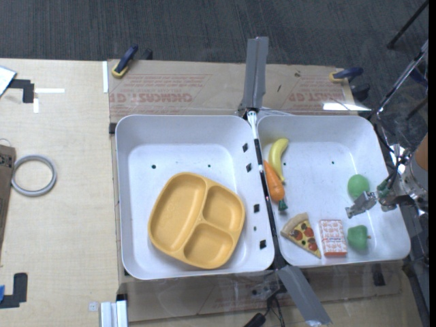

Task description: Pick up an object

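Far to the gripper's left, in the other bin, sits the yellow divided plate: stiff, wide and shallow, so you'd only catch it by a rim. Nearer, along the right bin's left wall, lie the banana and carrot, light toys, probably slick; pinch them across the middle. Closer, below-left of the gripper, the pizza slice and red-and-white box lie flat and thin. The two green fruits sit just beside the gripper, above and below it. I judge its fingers slightly parted, holding nothing.
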{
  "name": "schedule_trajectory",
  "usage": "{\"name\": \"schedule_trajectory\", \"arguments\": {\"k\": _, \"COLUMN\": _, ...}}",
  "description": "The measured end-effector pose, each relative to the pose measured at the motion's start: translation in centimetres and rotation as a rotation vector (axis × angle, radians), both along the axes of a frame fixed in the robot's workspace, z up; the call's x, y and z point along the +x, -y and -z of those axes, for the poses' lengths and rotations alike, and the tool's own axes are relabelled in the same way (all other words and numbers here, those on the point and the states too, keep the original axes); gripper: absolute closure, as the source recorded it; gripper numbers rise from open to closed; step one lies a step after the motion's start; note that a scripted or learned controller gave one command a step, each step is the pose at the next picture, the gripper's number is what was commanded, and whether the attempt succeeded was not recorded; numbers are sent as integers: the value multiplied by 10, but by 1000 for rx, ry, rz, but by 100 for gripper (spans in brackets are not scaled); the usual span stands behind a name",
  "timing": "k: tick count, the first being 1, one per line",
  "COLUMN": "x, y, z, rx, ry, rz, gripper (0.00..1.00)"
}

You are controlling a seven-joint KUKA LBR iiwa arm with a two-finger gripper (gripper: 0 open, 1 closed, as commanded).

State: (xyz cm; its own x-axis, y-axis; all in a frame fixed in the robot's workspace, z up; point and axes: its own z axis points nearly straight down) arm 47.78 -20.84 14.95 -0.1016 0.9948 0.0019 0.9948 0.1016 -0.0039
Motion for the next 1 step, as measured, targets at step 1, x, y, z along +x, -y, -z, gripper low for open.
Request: {"name": "schedule_trajectory", "arguments": {"k": 1, "x": 1, "y": 1, "z": -6, "rx": 0, "ry": -2, "rz": 1, "gripper": 100}}
